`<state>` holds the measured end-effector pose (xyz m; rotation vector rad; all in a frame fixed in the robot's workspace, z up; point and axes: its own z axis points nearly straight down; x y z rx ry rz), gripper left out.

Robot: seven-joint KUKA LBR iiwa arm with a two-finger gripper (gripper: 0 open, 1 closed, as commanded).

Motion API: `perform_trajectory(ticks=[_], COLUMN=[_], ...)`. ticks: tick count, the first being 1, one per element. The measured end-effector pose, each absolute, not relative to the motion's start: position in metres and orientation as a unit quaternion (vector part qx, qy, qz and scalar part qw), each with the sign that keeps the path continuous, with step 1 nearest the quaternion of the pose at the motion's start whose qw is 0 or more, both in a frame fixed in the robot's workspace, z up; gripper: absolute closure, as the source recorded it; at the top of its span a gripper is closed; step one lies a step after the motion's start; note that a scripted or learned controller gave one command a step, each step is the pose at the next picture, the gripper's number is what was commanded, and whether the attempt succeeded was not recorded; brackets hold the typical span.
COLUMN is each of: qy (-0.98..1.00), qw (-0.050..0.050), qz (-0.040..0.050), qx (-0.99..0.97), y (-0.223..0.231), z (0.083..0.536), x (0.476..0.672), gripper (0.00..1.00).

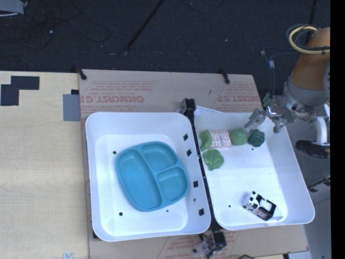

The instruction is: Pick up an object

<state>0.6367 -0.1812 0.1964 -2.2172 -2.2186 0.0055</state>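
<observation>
My gripper (266,124) hangs over the far right corner of the right bin (280,177), open, with nothing between its fingers. Just below its left finger lies a dark teal ball (256,139). Left of that ball a light green ball (239,137) touches a small pink-and-white box (220,138). Two leafy green pieces sit near the divider, one (205,140) at the back and one (213,158) a little nearer. A black-and-white object (259,206) rests at the bin's front right.
The left bin (102,144) holds a blue divided plate (152,175). Both bins stand on a cardboard sheet (135,90). The grey arm with its orange band (310,69) comes in from the right edge.
</observation>
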Motion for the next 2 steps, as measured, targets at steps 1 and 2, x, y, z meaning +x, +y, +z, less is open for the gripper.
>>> perform_trajectory(ticks=[1,2], qy=[-0.708,-0.708], qw=[0.003,-0.001], qz=[0.0017,-0.0003], qx=[-0.706,-0.707], y=[-0.173,-0.173], z=[0.147,0.112], x=[0.640,0.642], gripper=[0.00,0.00])
